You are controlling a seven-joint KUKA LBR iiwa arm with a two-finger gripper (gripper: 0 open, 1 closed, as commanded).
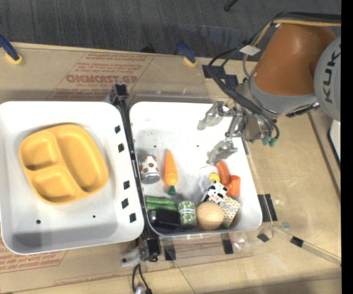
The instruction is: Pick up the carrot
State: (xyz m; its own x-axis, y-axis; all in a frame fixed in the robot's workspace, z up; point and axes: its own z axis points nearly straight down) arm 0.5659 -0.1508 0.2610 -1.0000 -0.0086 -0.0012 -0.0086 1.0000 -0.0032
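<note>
Approach step — gripper (216, 131) hung spread and empty over the right bin (189, 112), carrot (171, 168) lying mid-bin, apart — next move called for shifting over it and descending.

I've got a yellow divided tray (63, 162) sitting in the left bin (11, 225), and at the right bin's (182, 112) lower edge a small can (149, 168), cow toy (216, 193) and tan ball (209, 215)

The grey arm (299, 66) reaches in from the right, its gripper (216, 133) spread wide and holding nothing.
</note>
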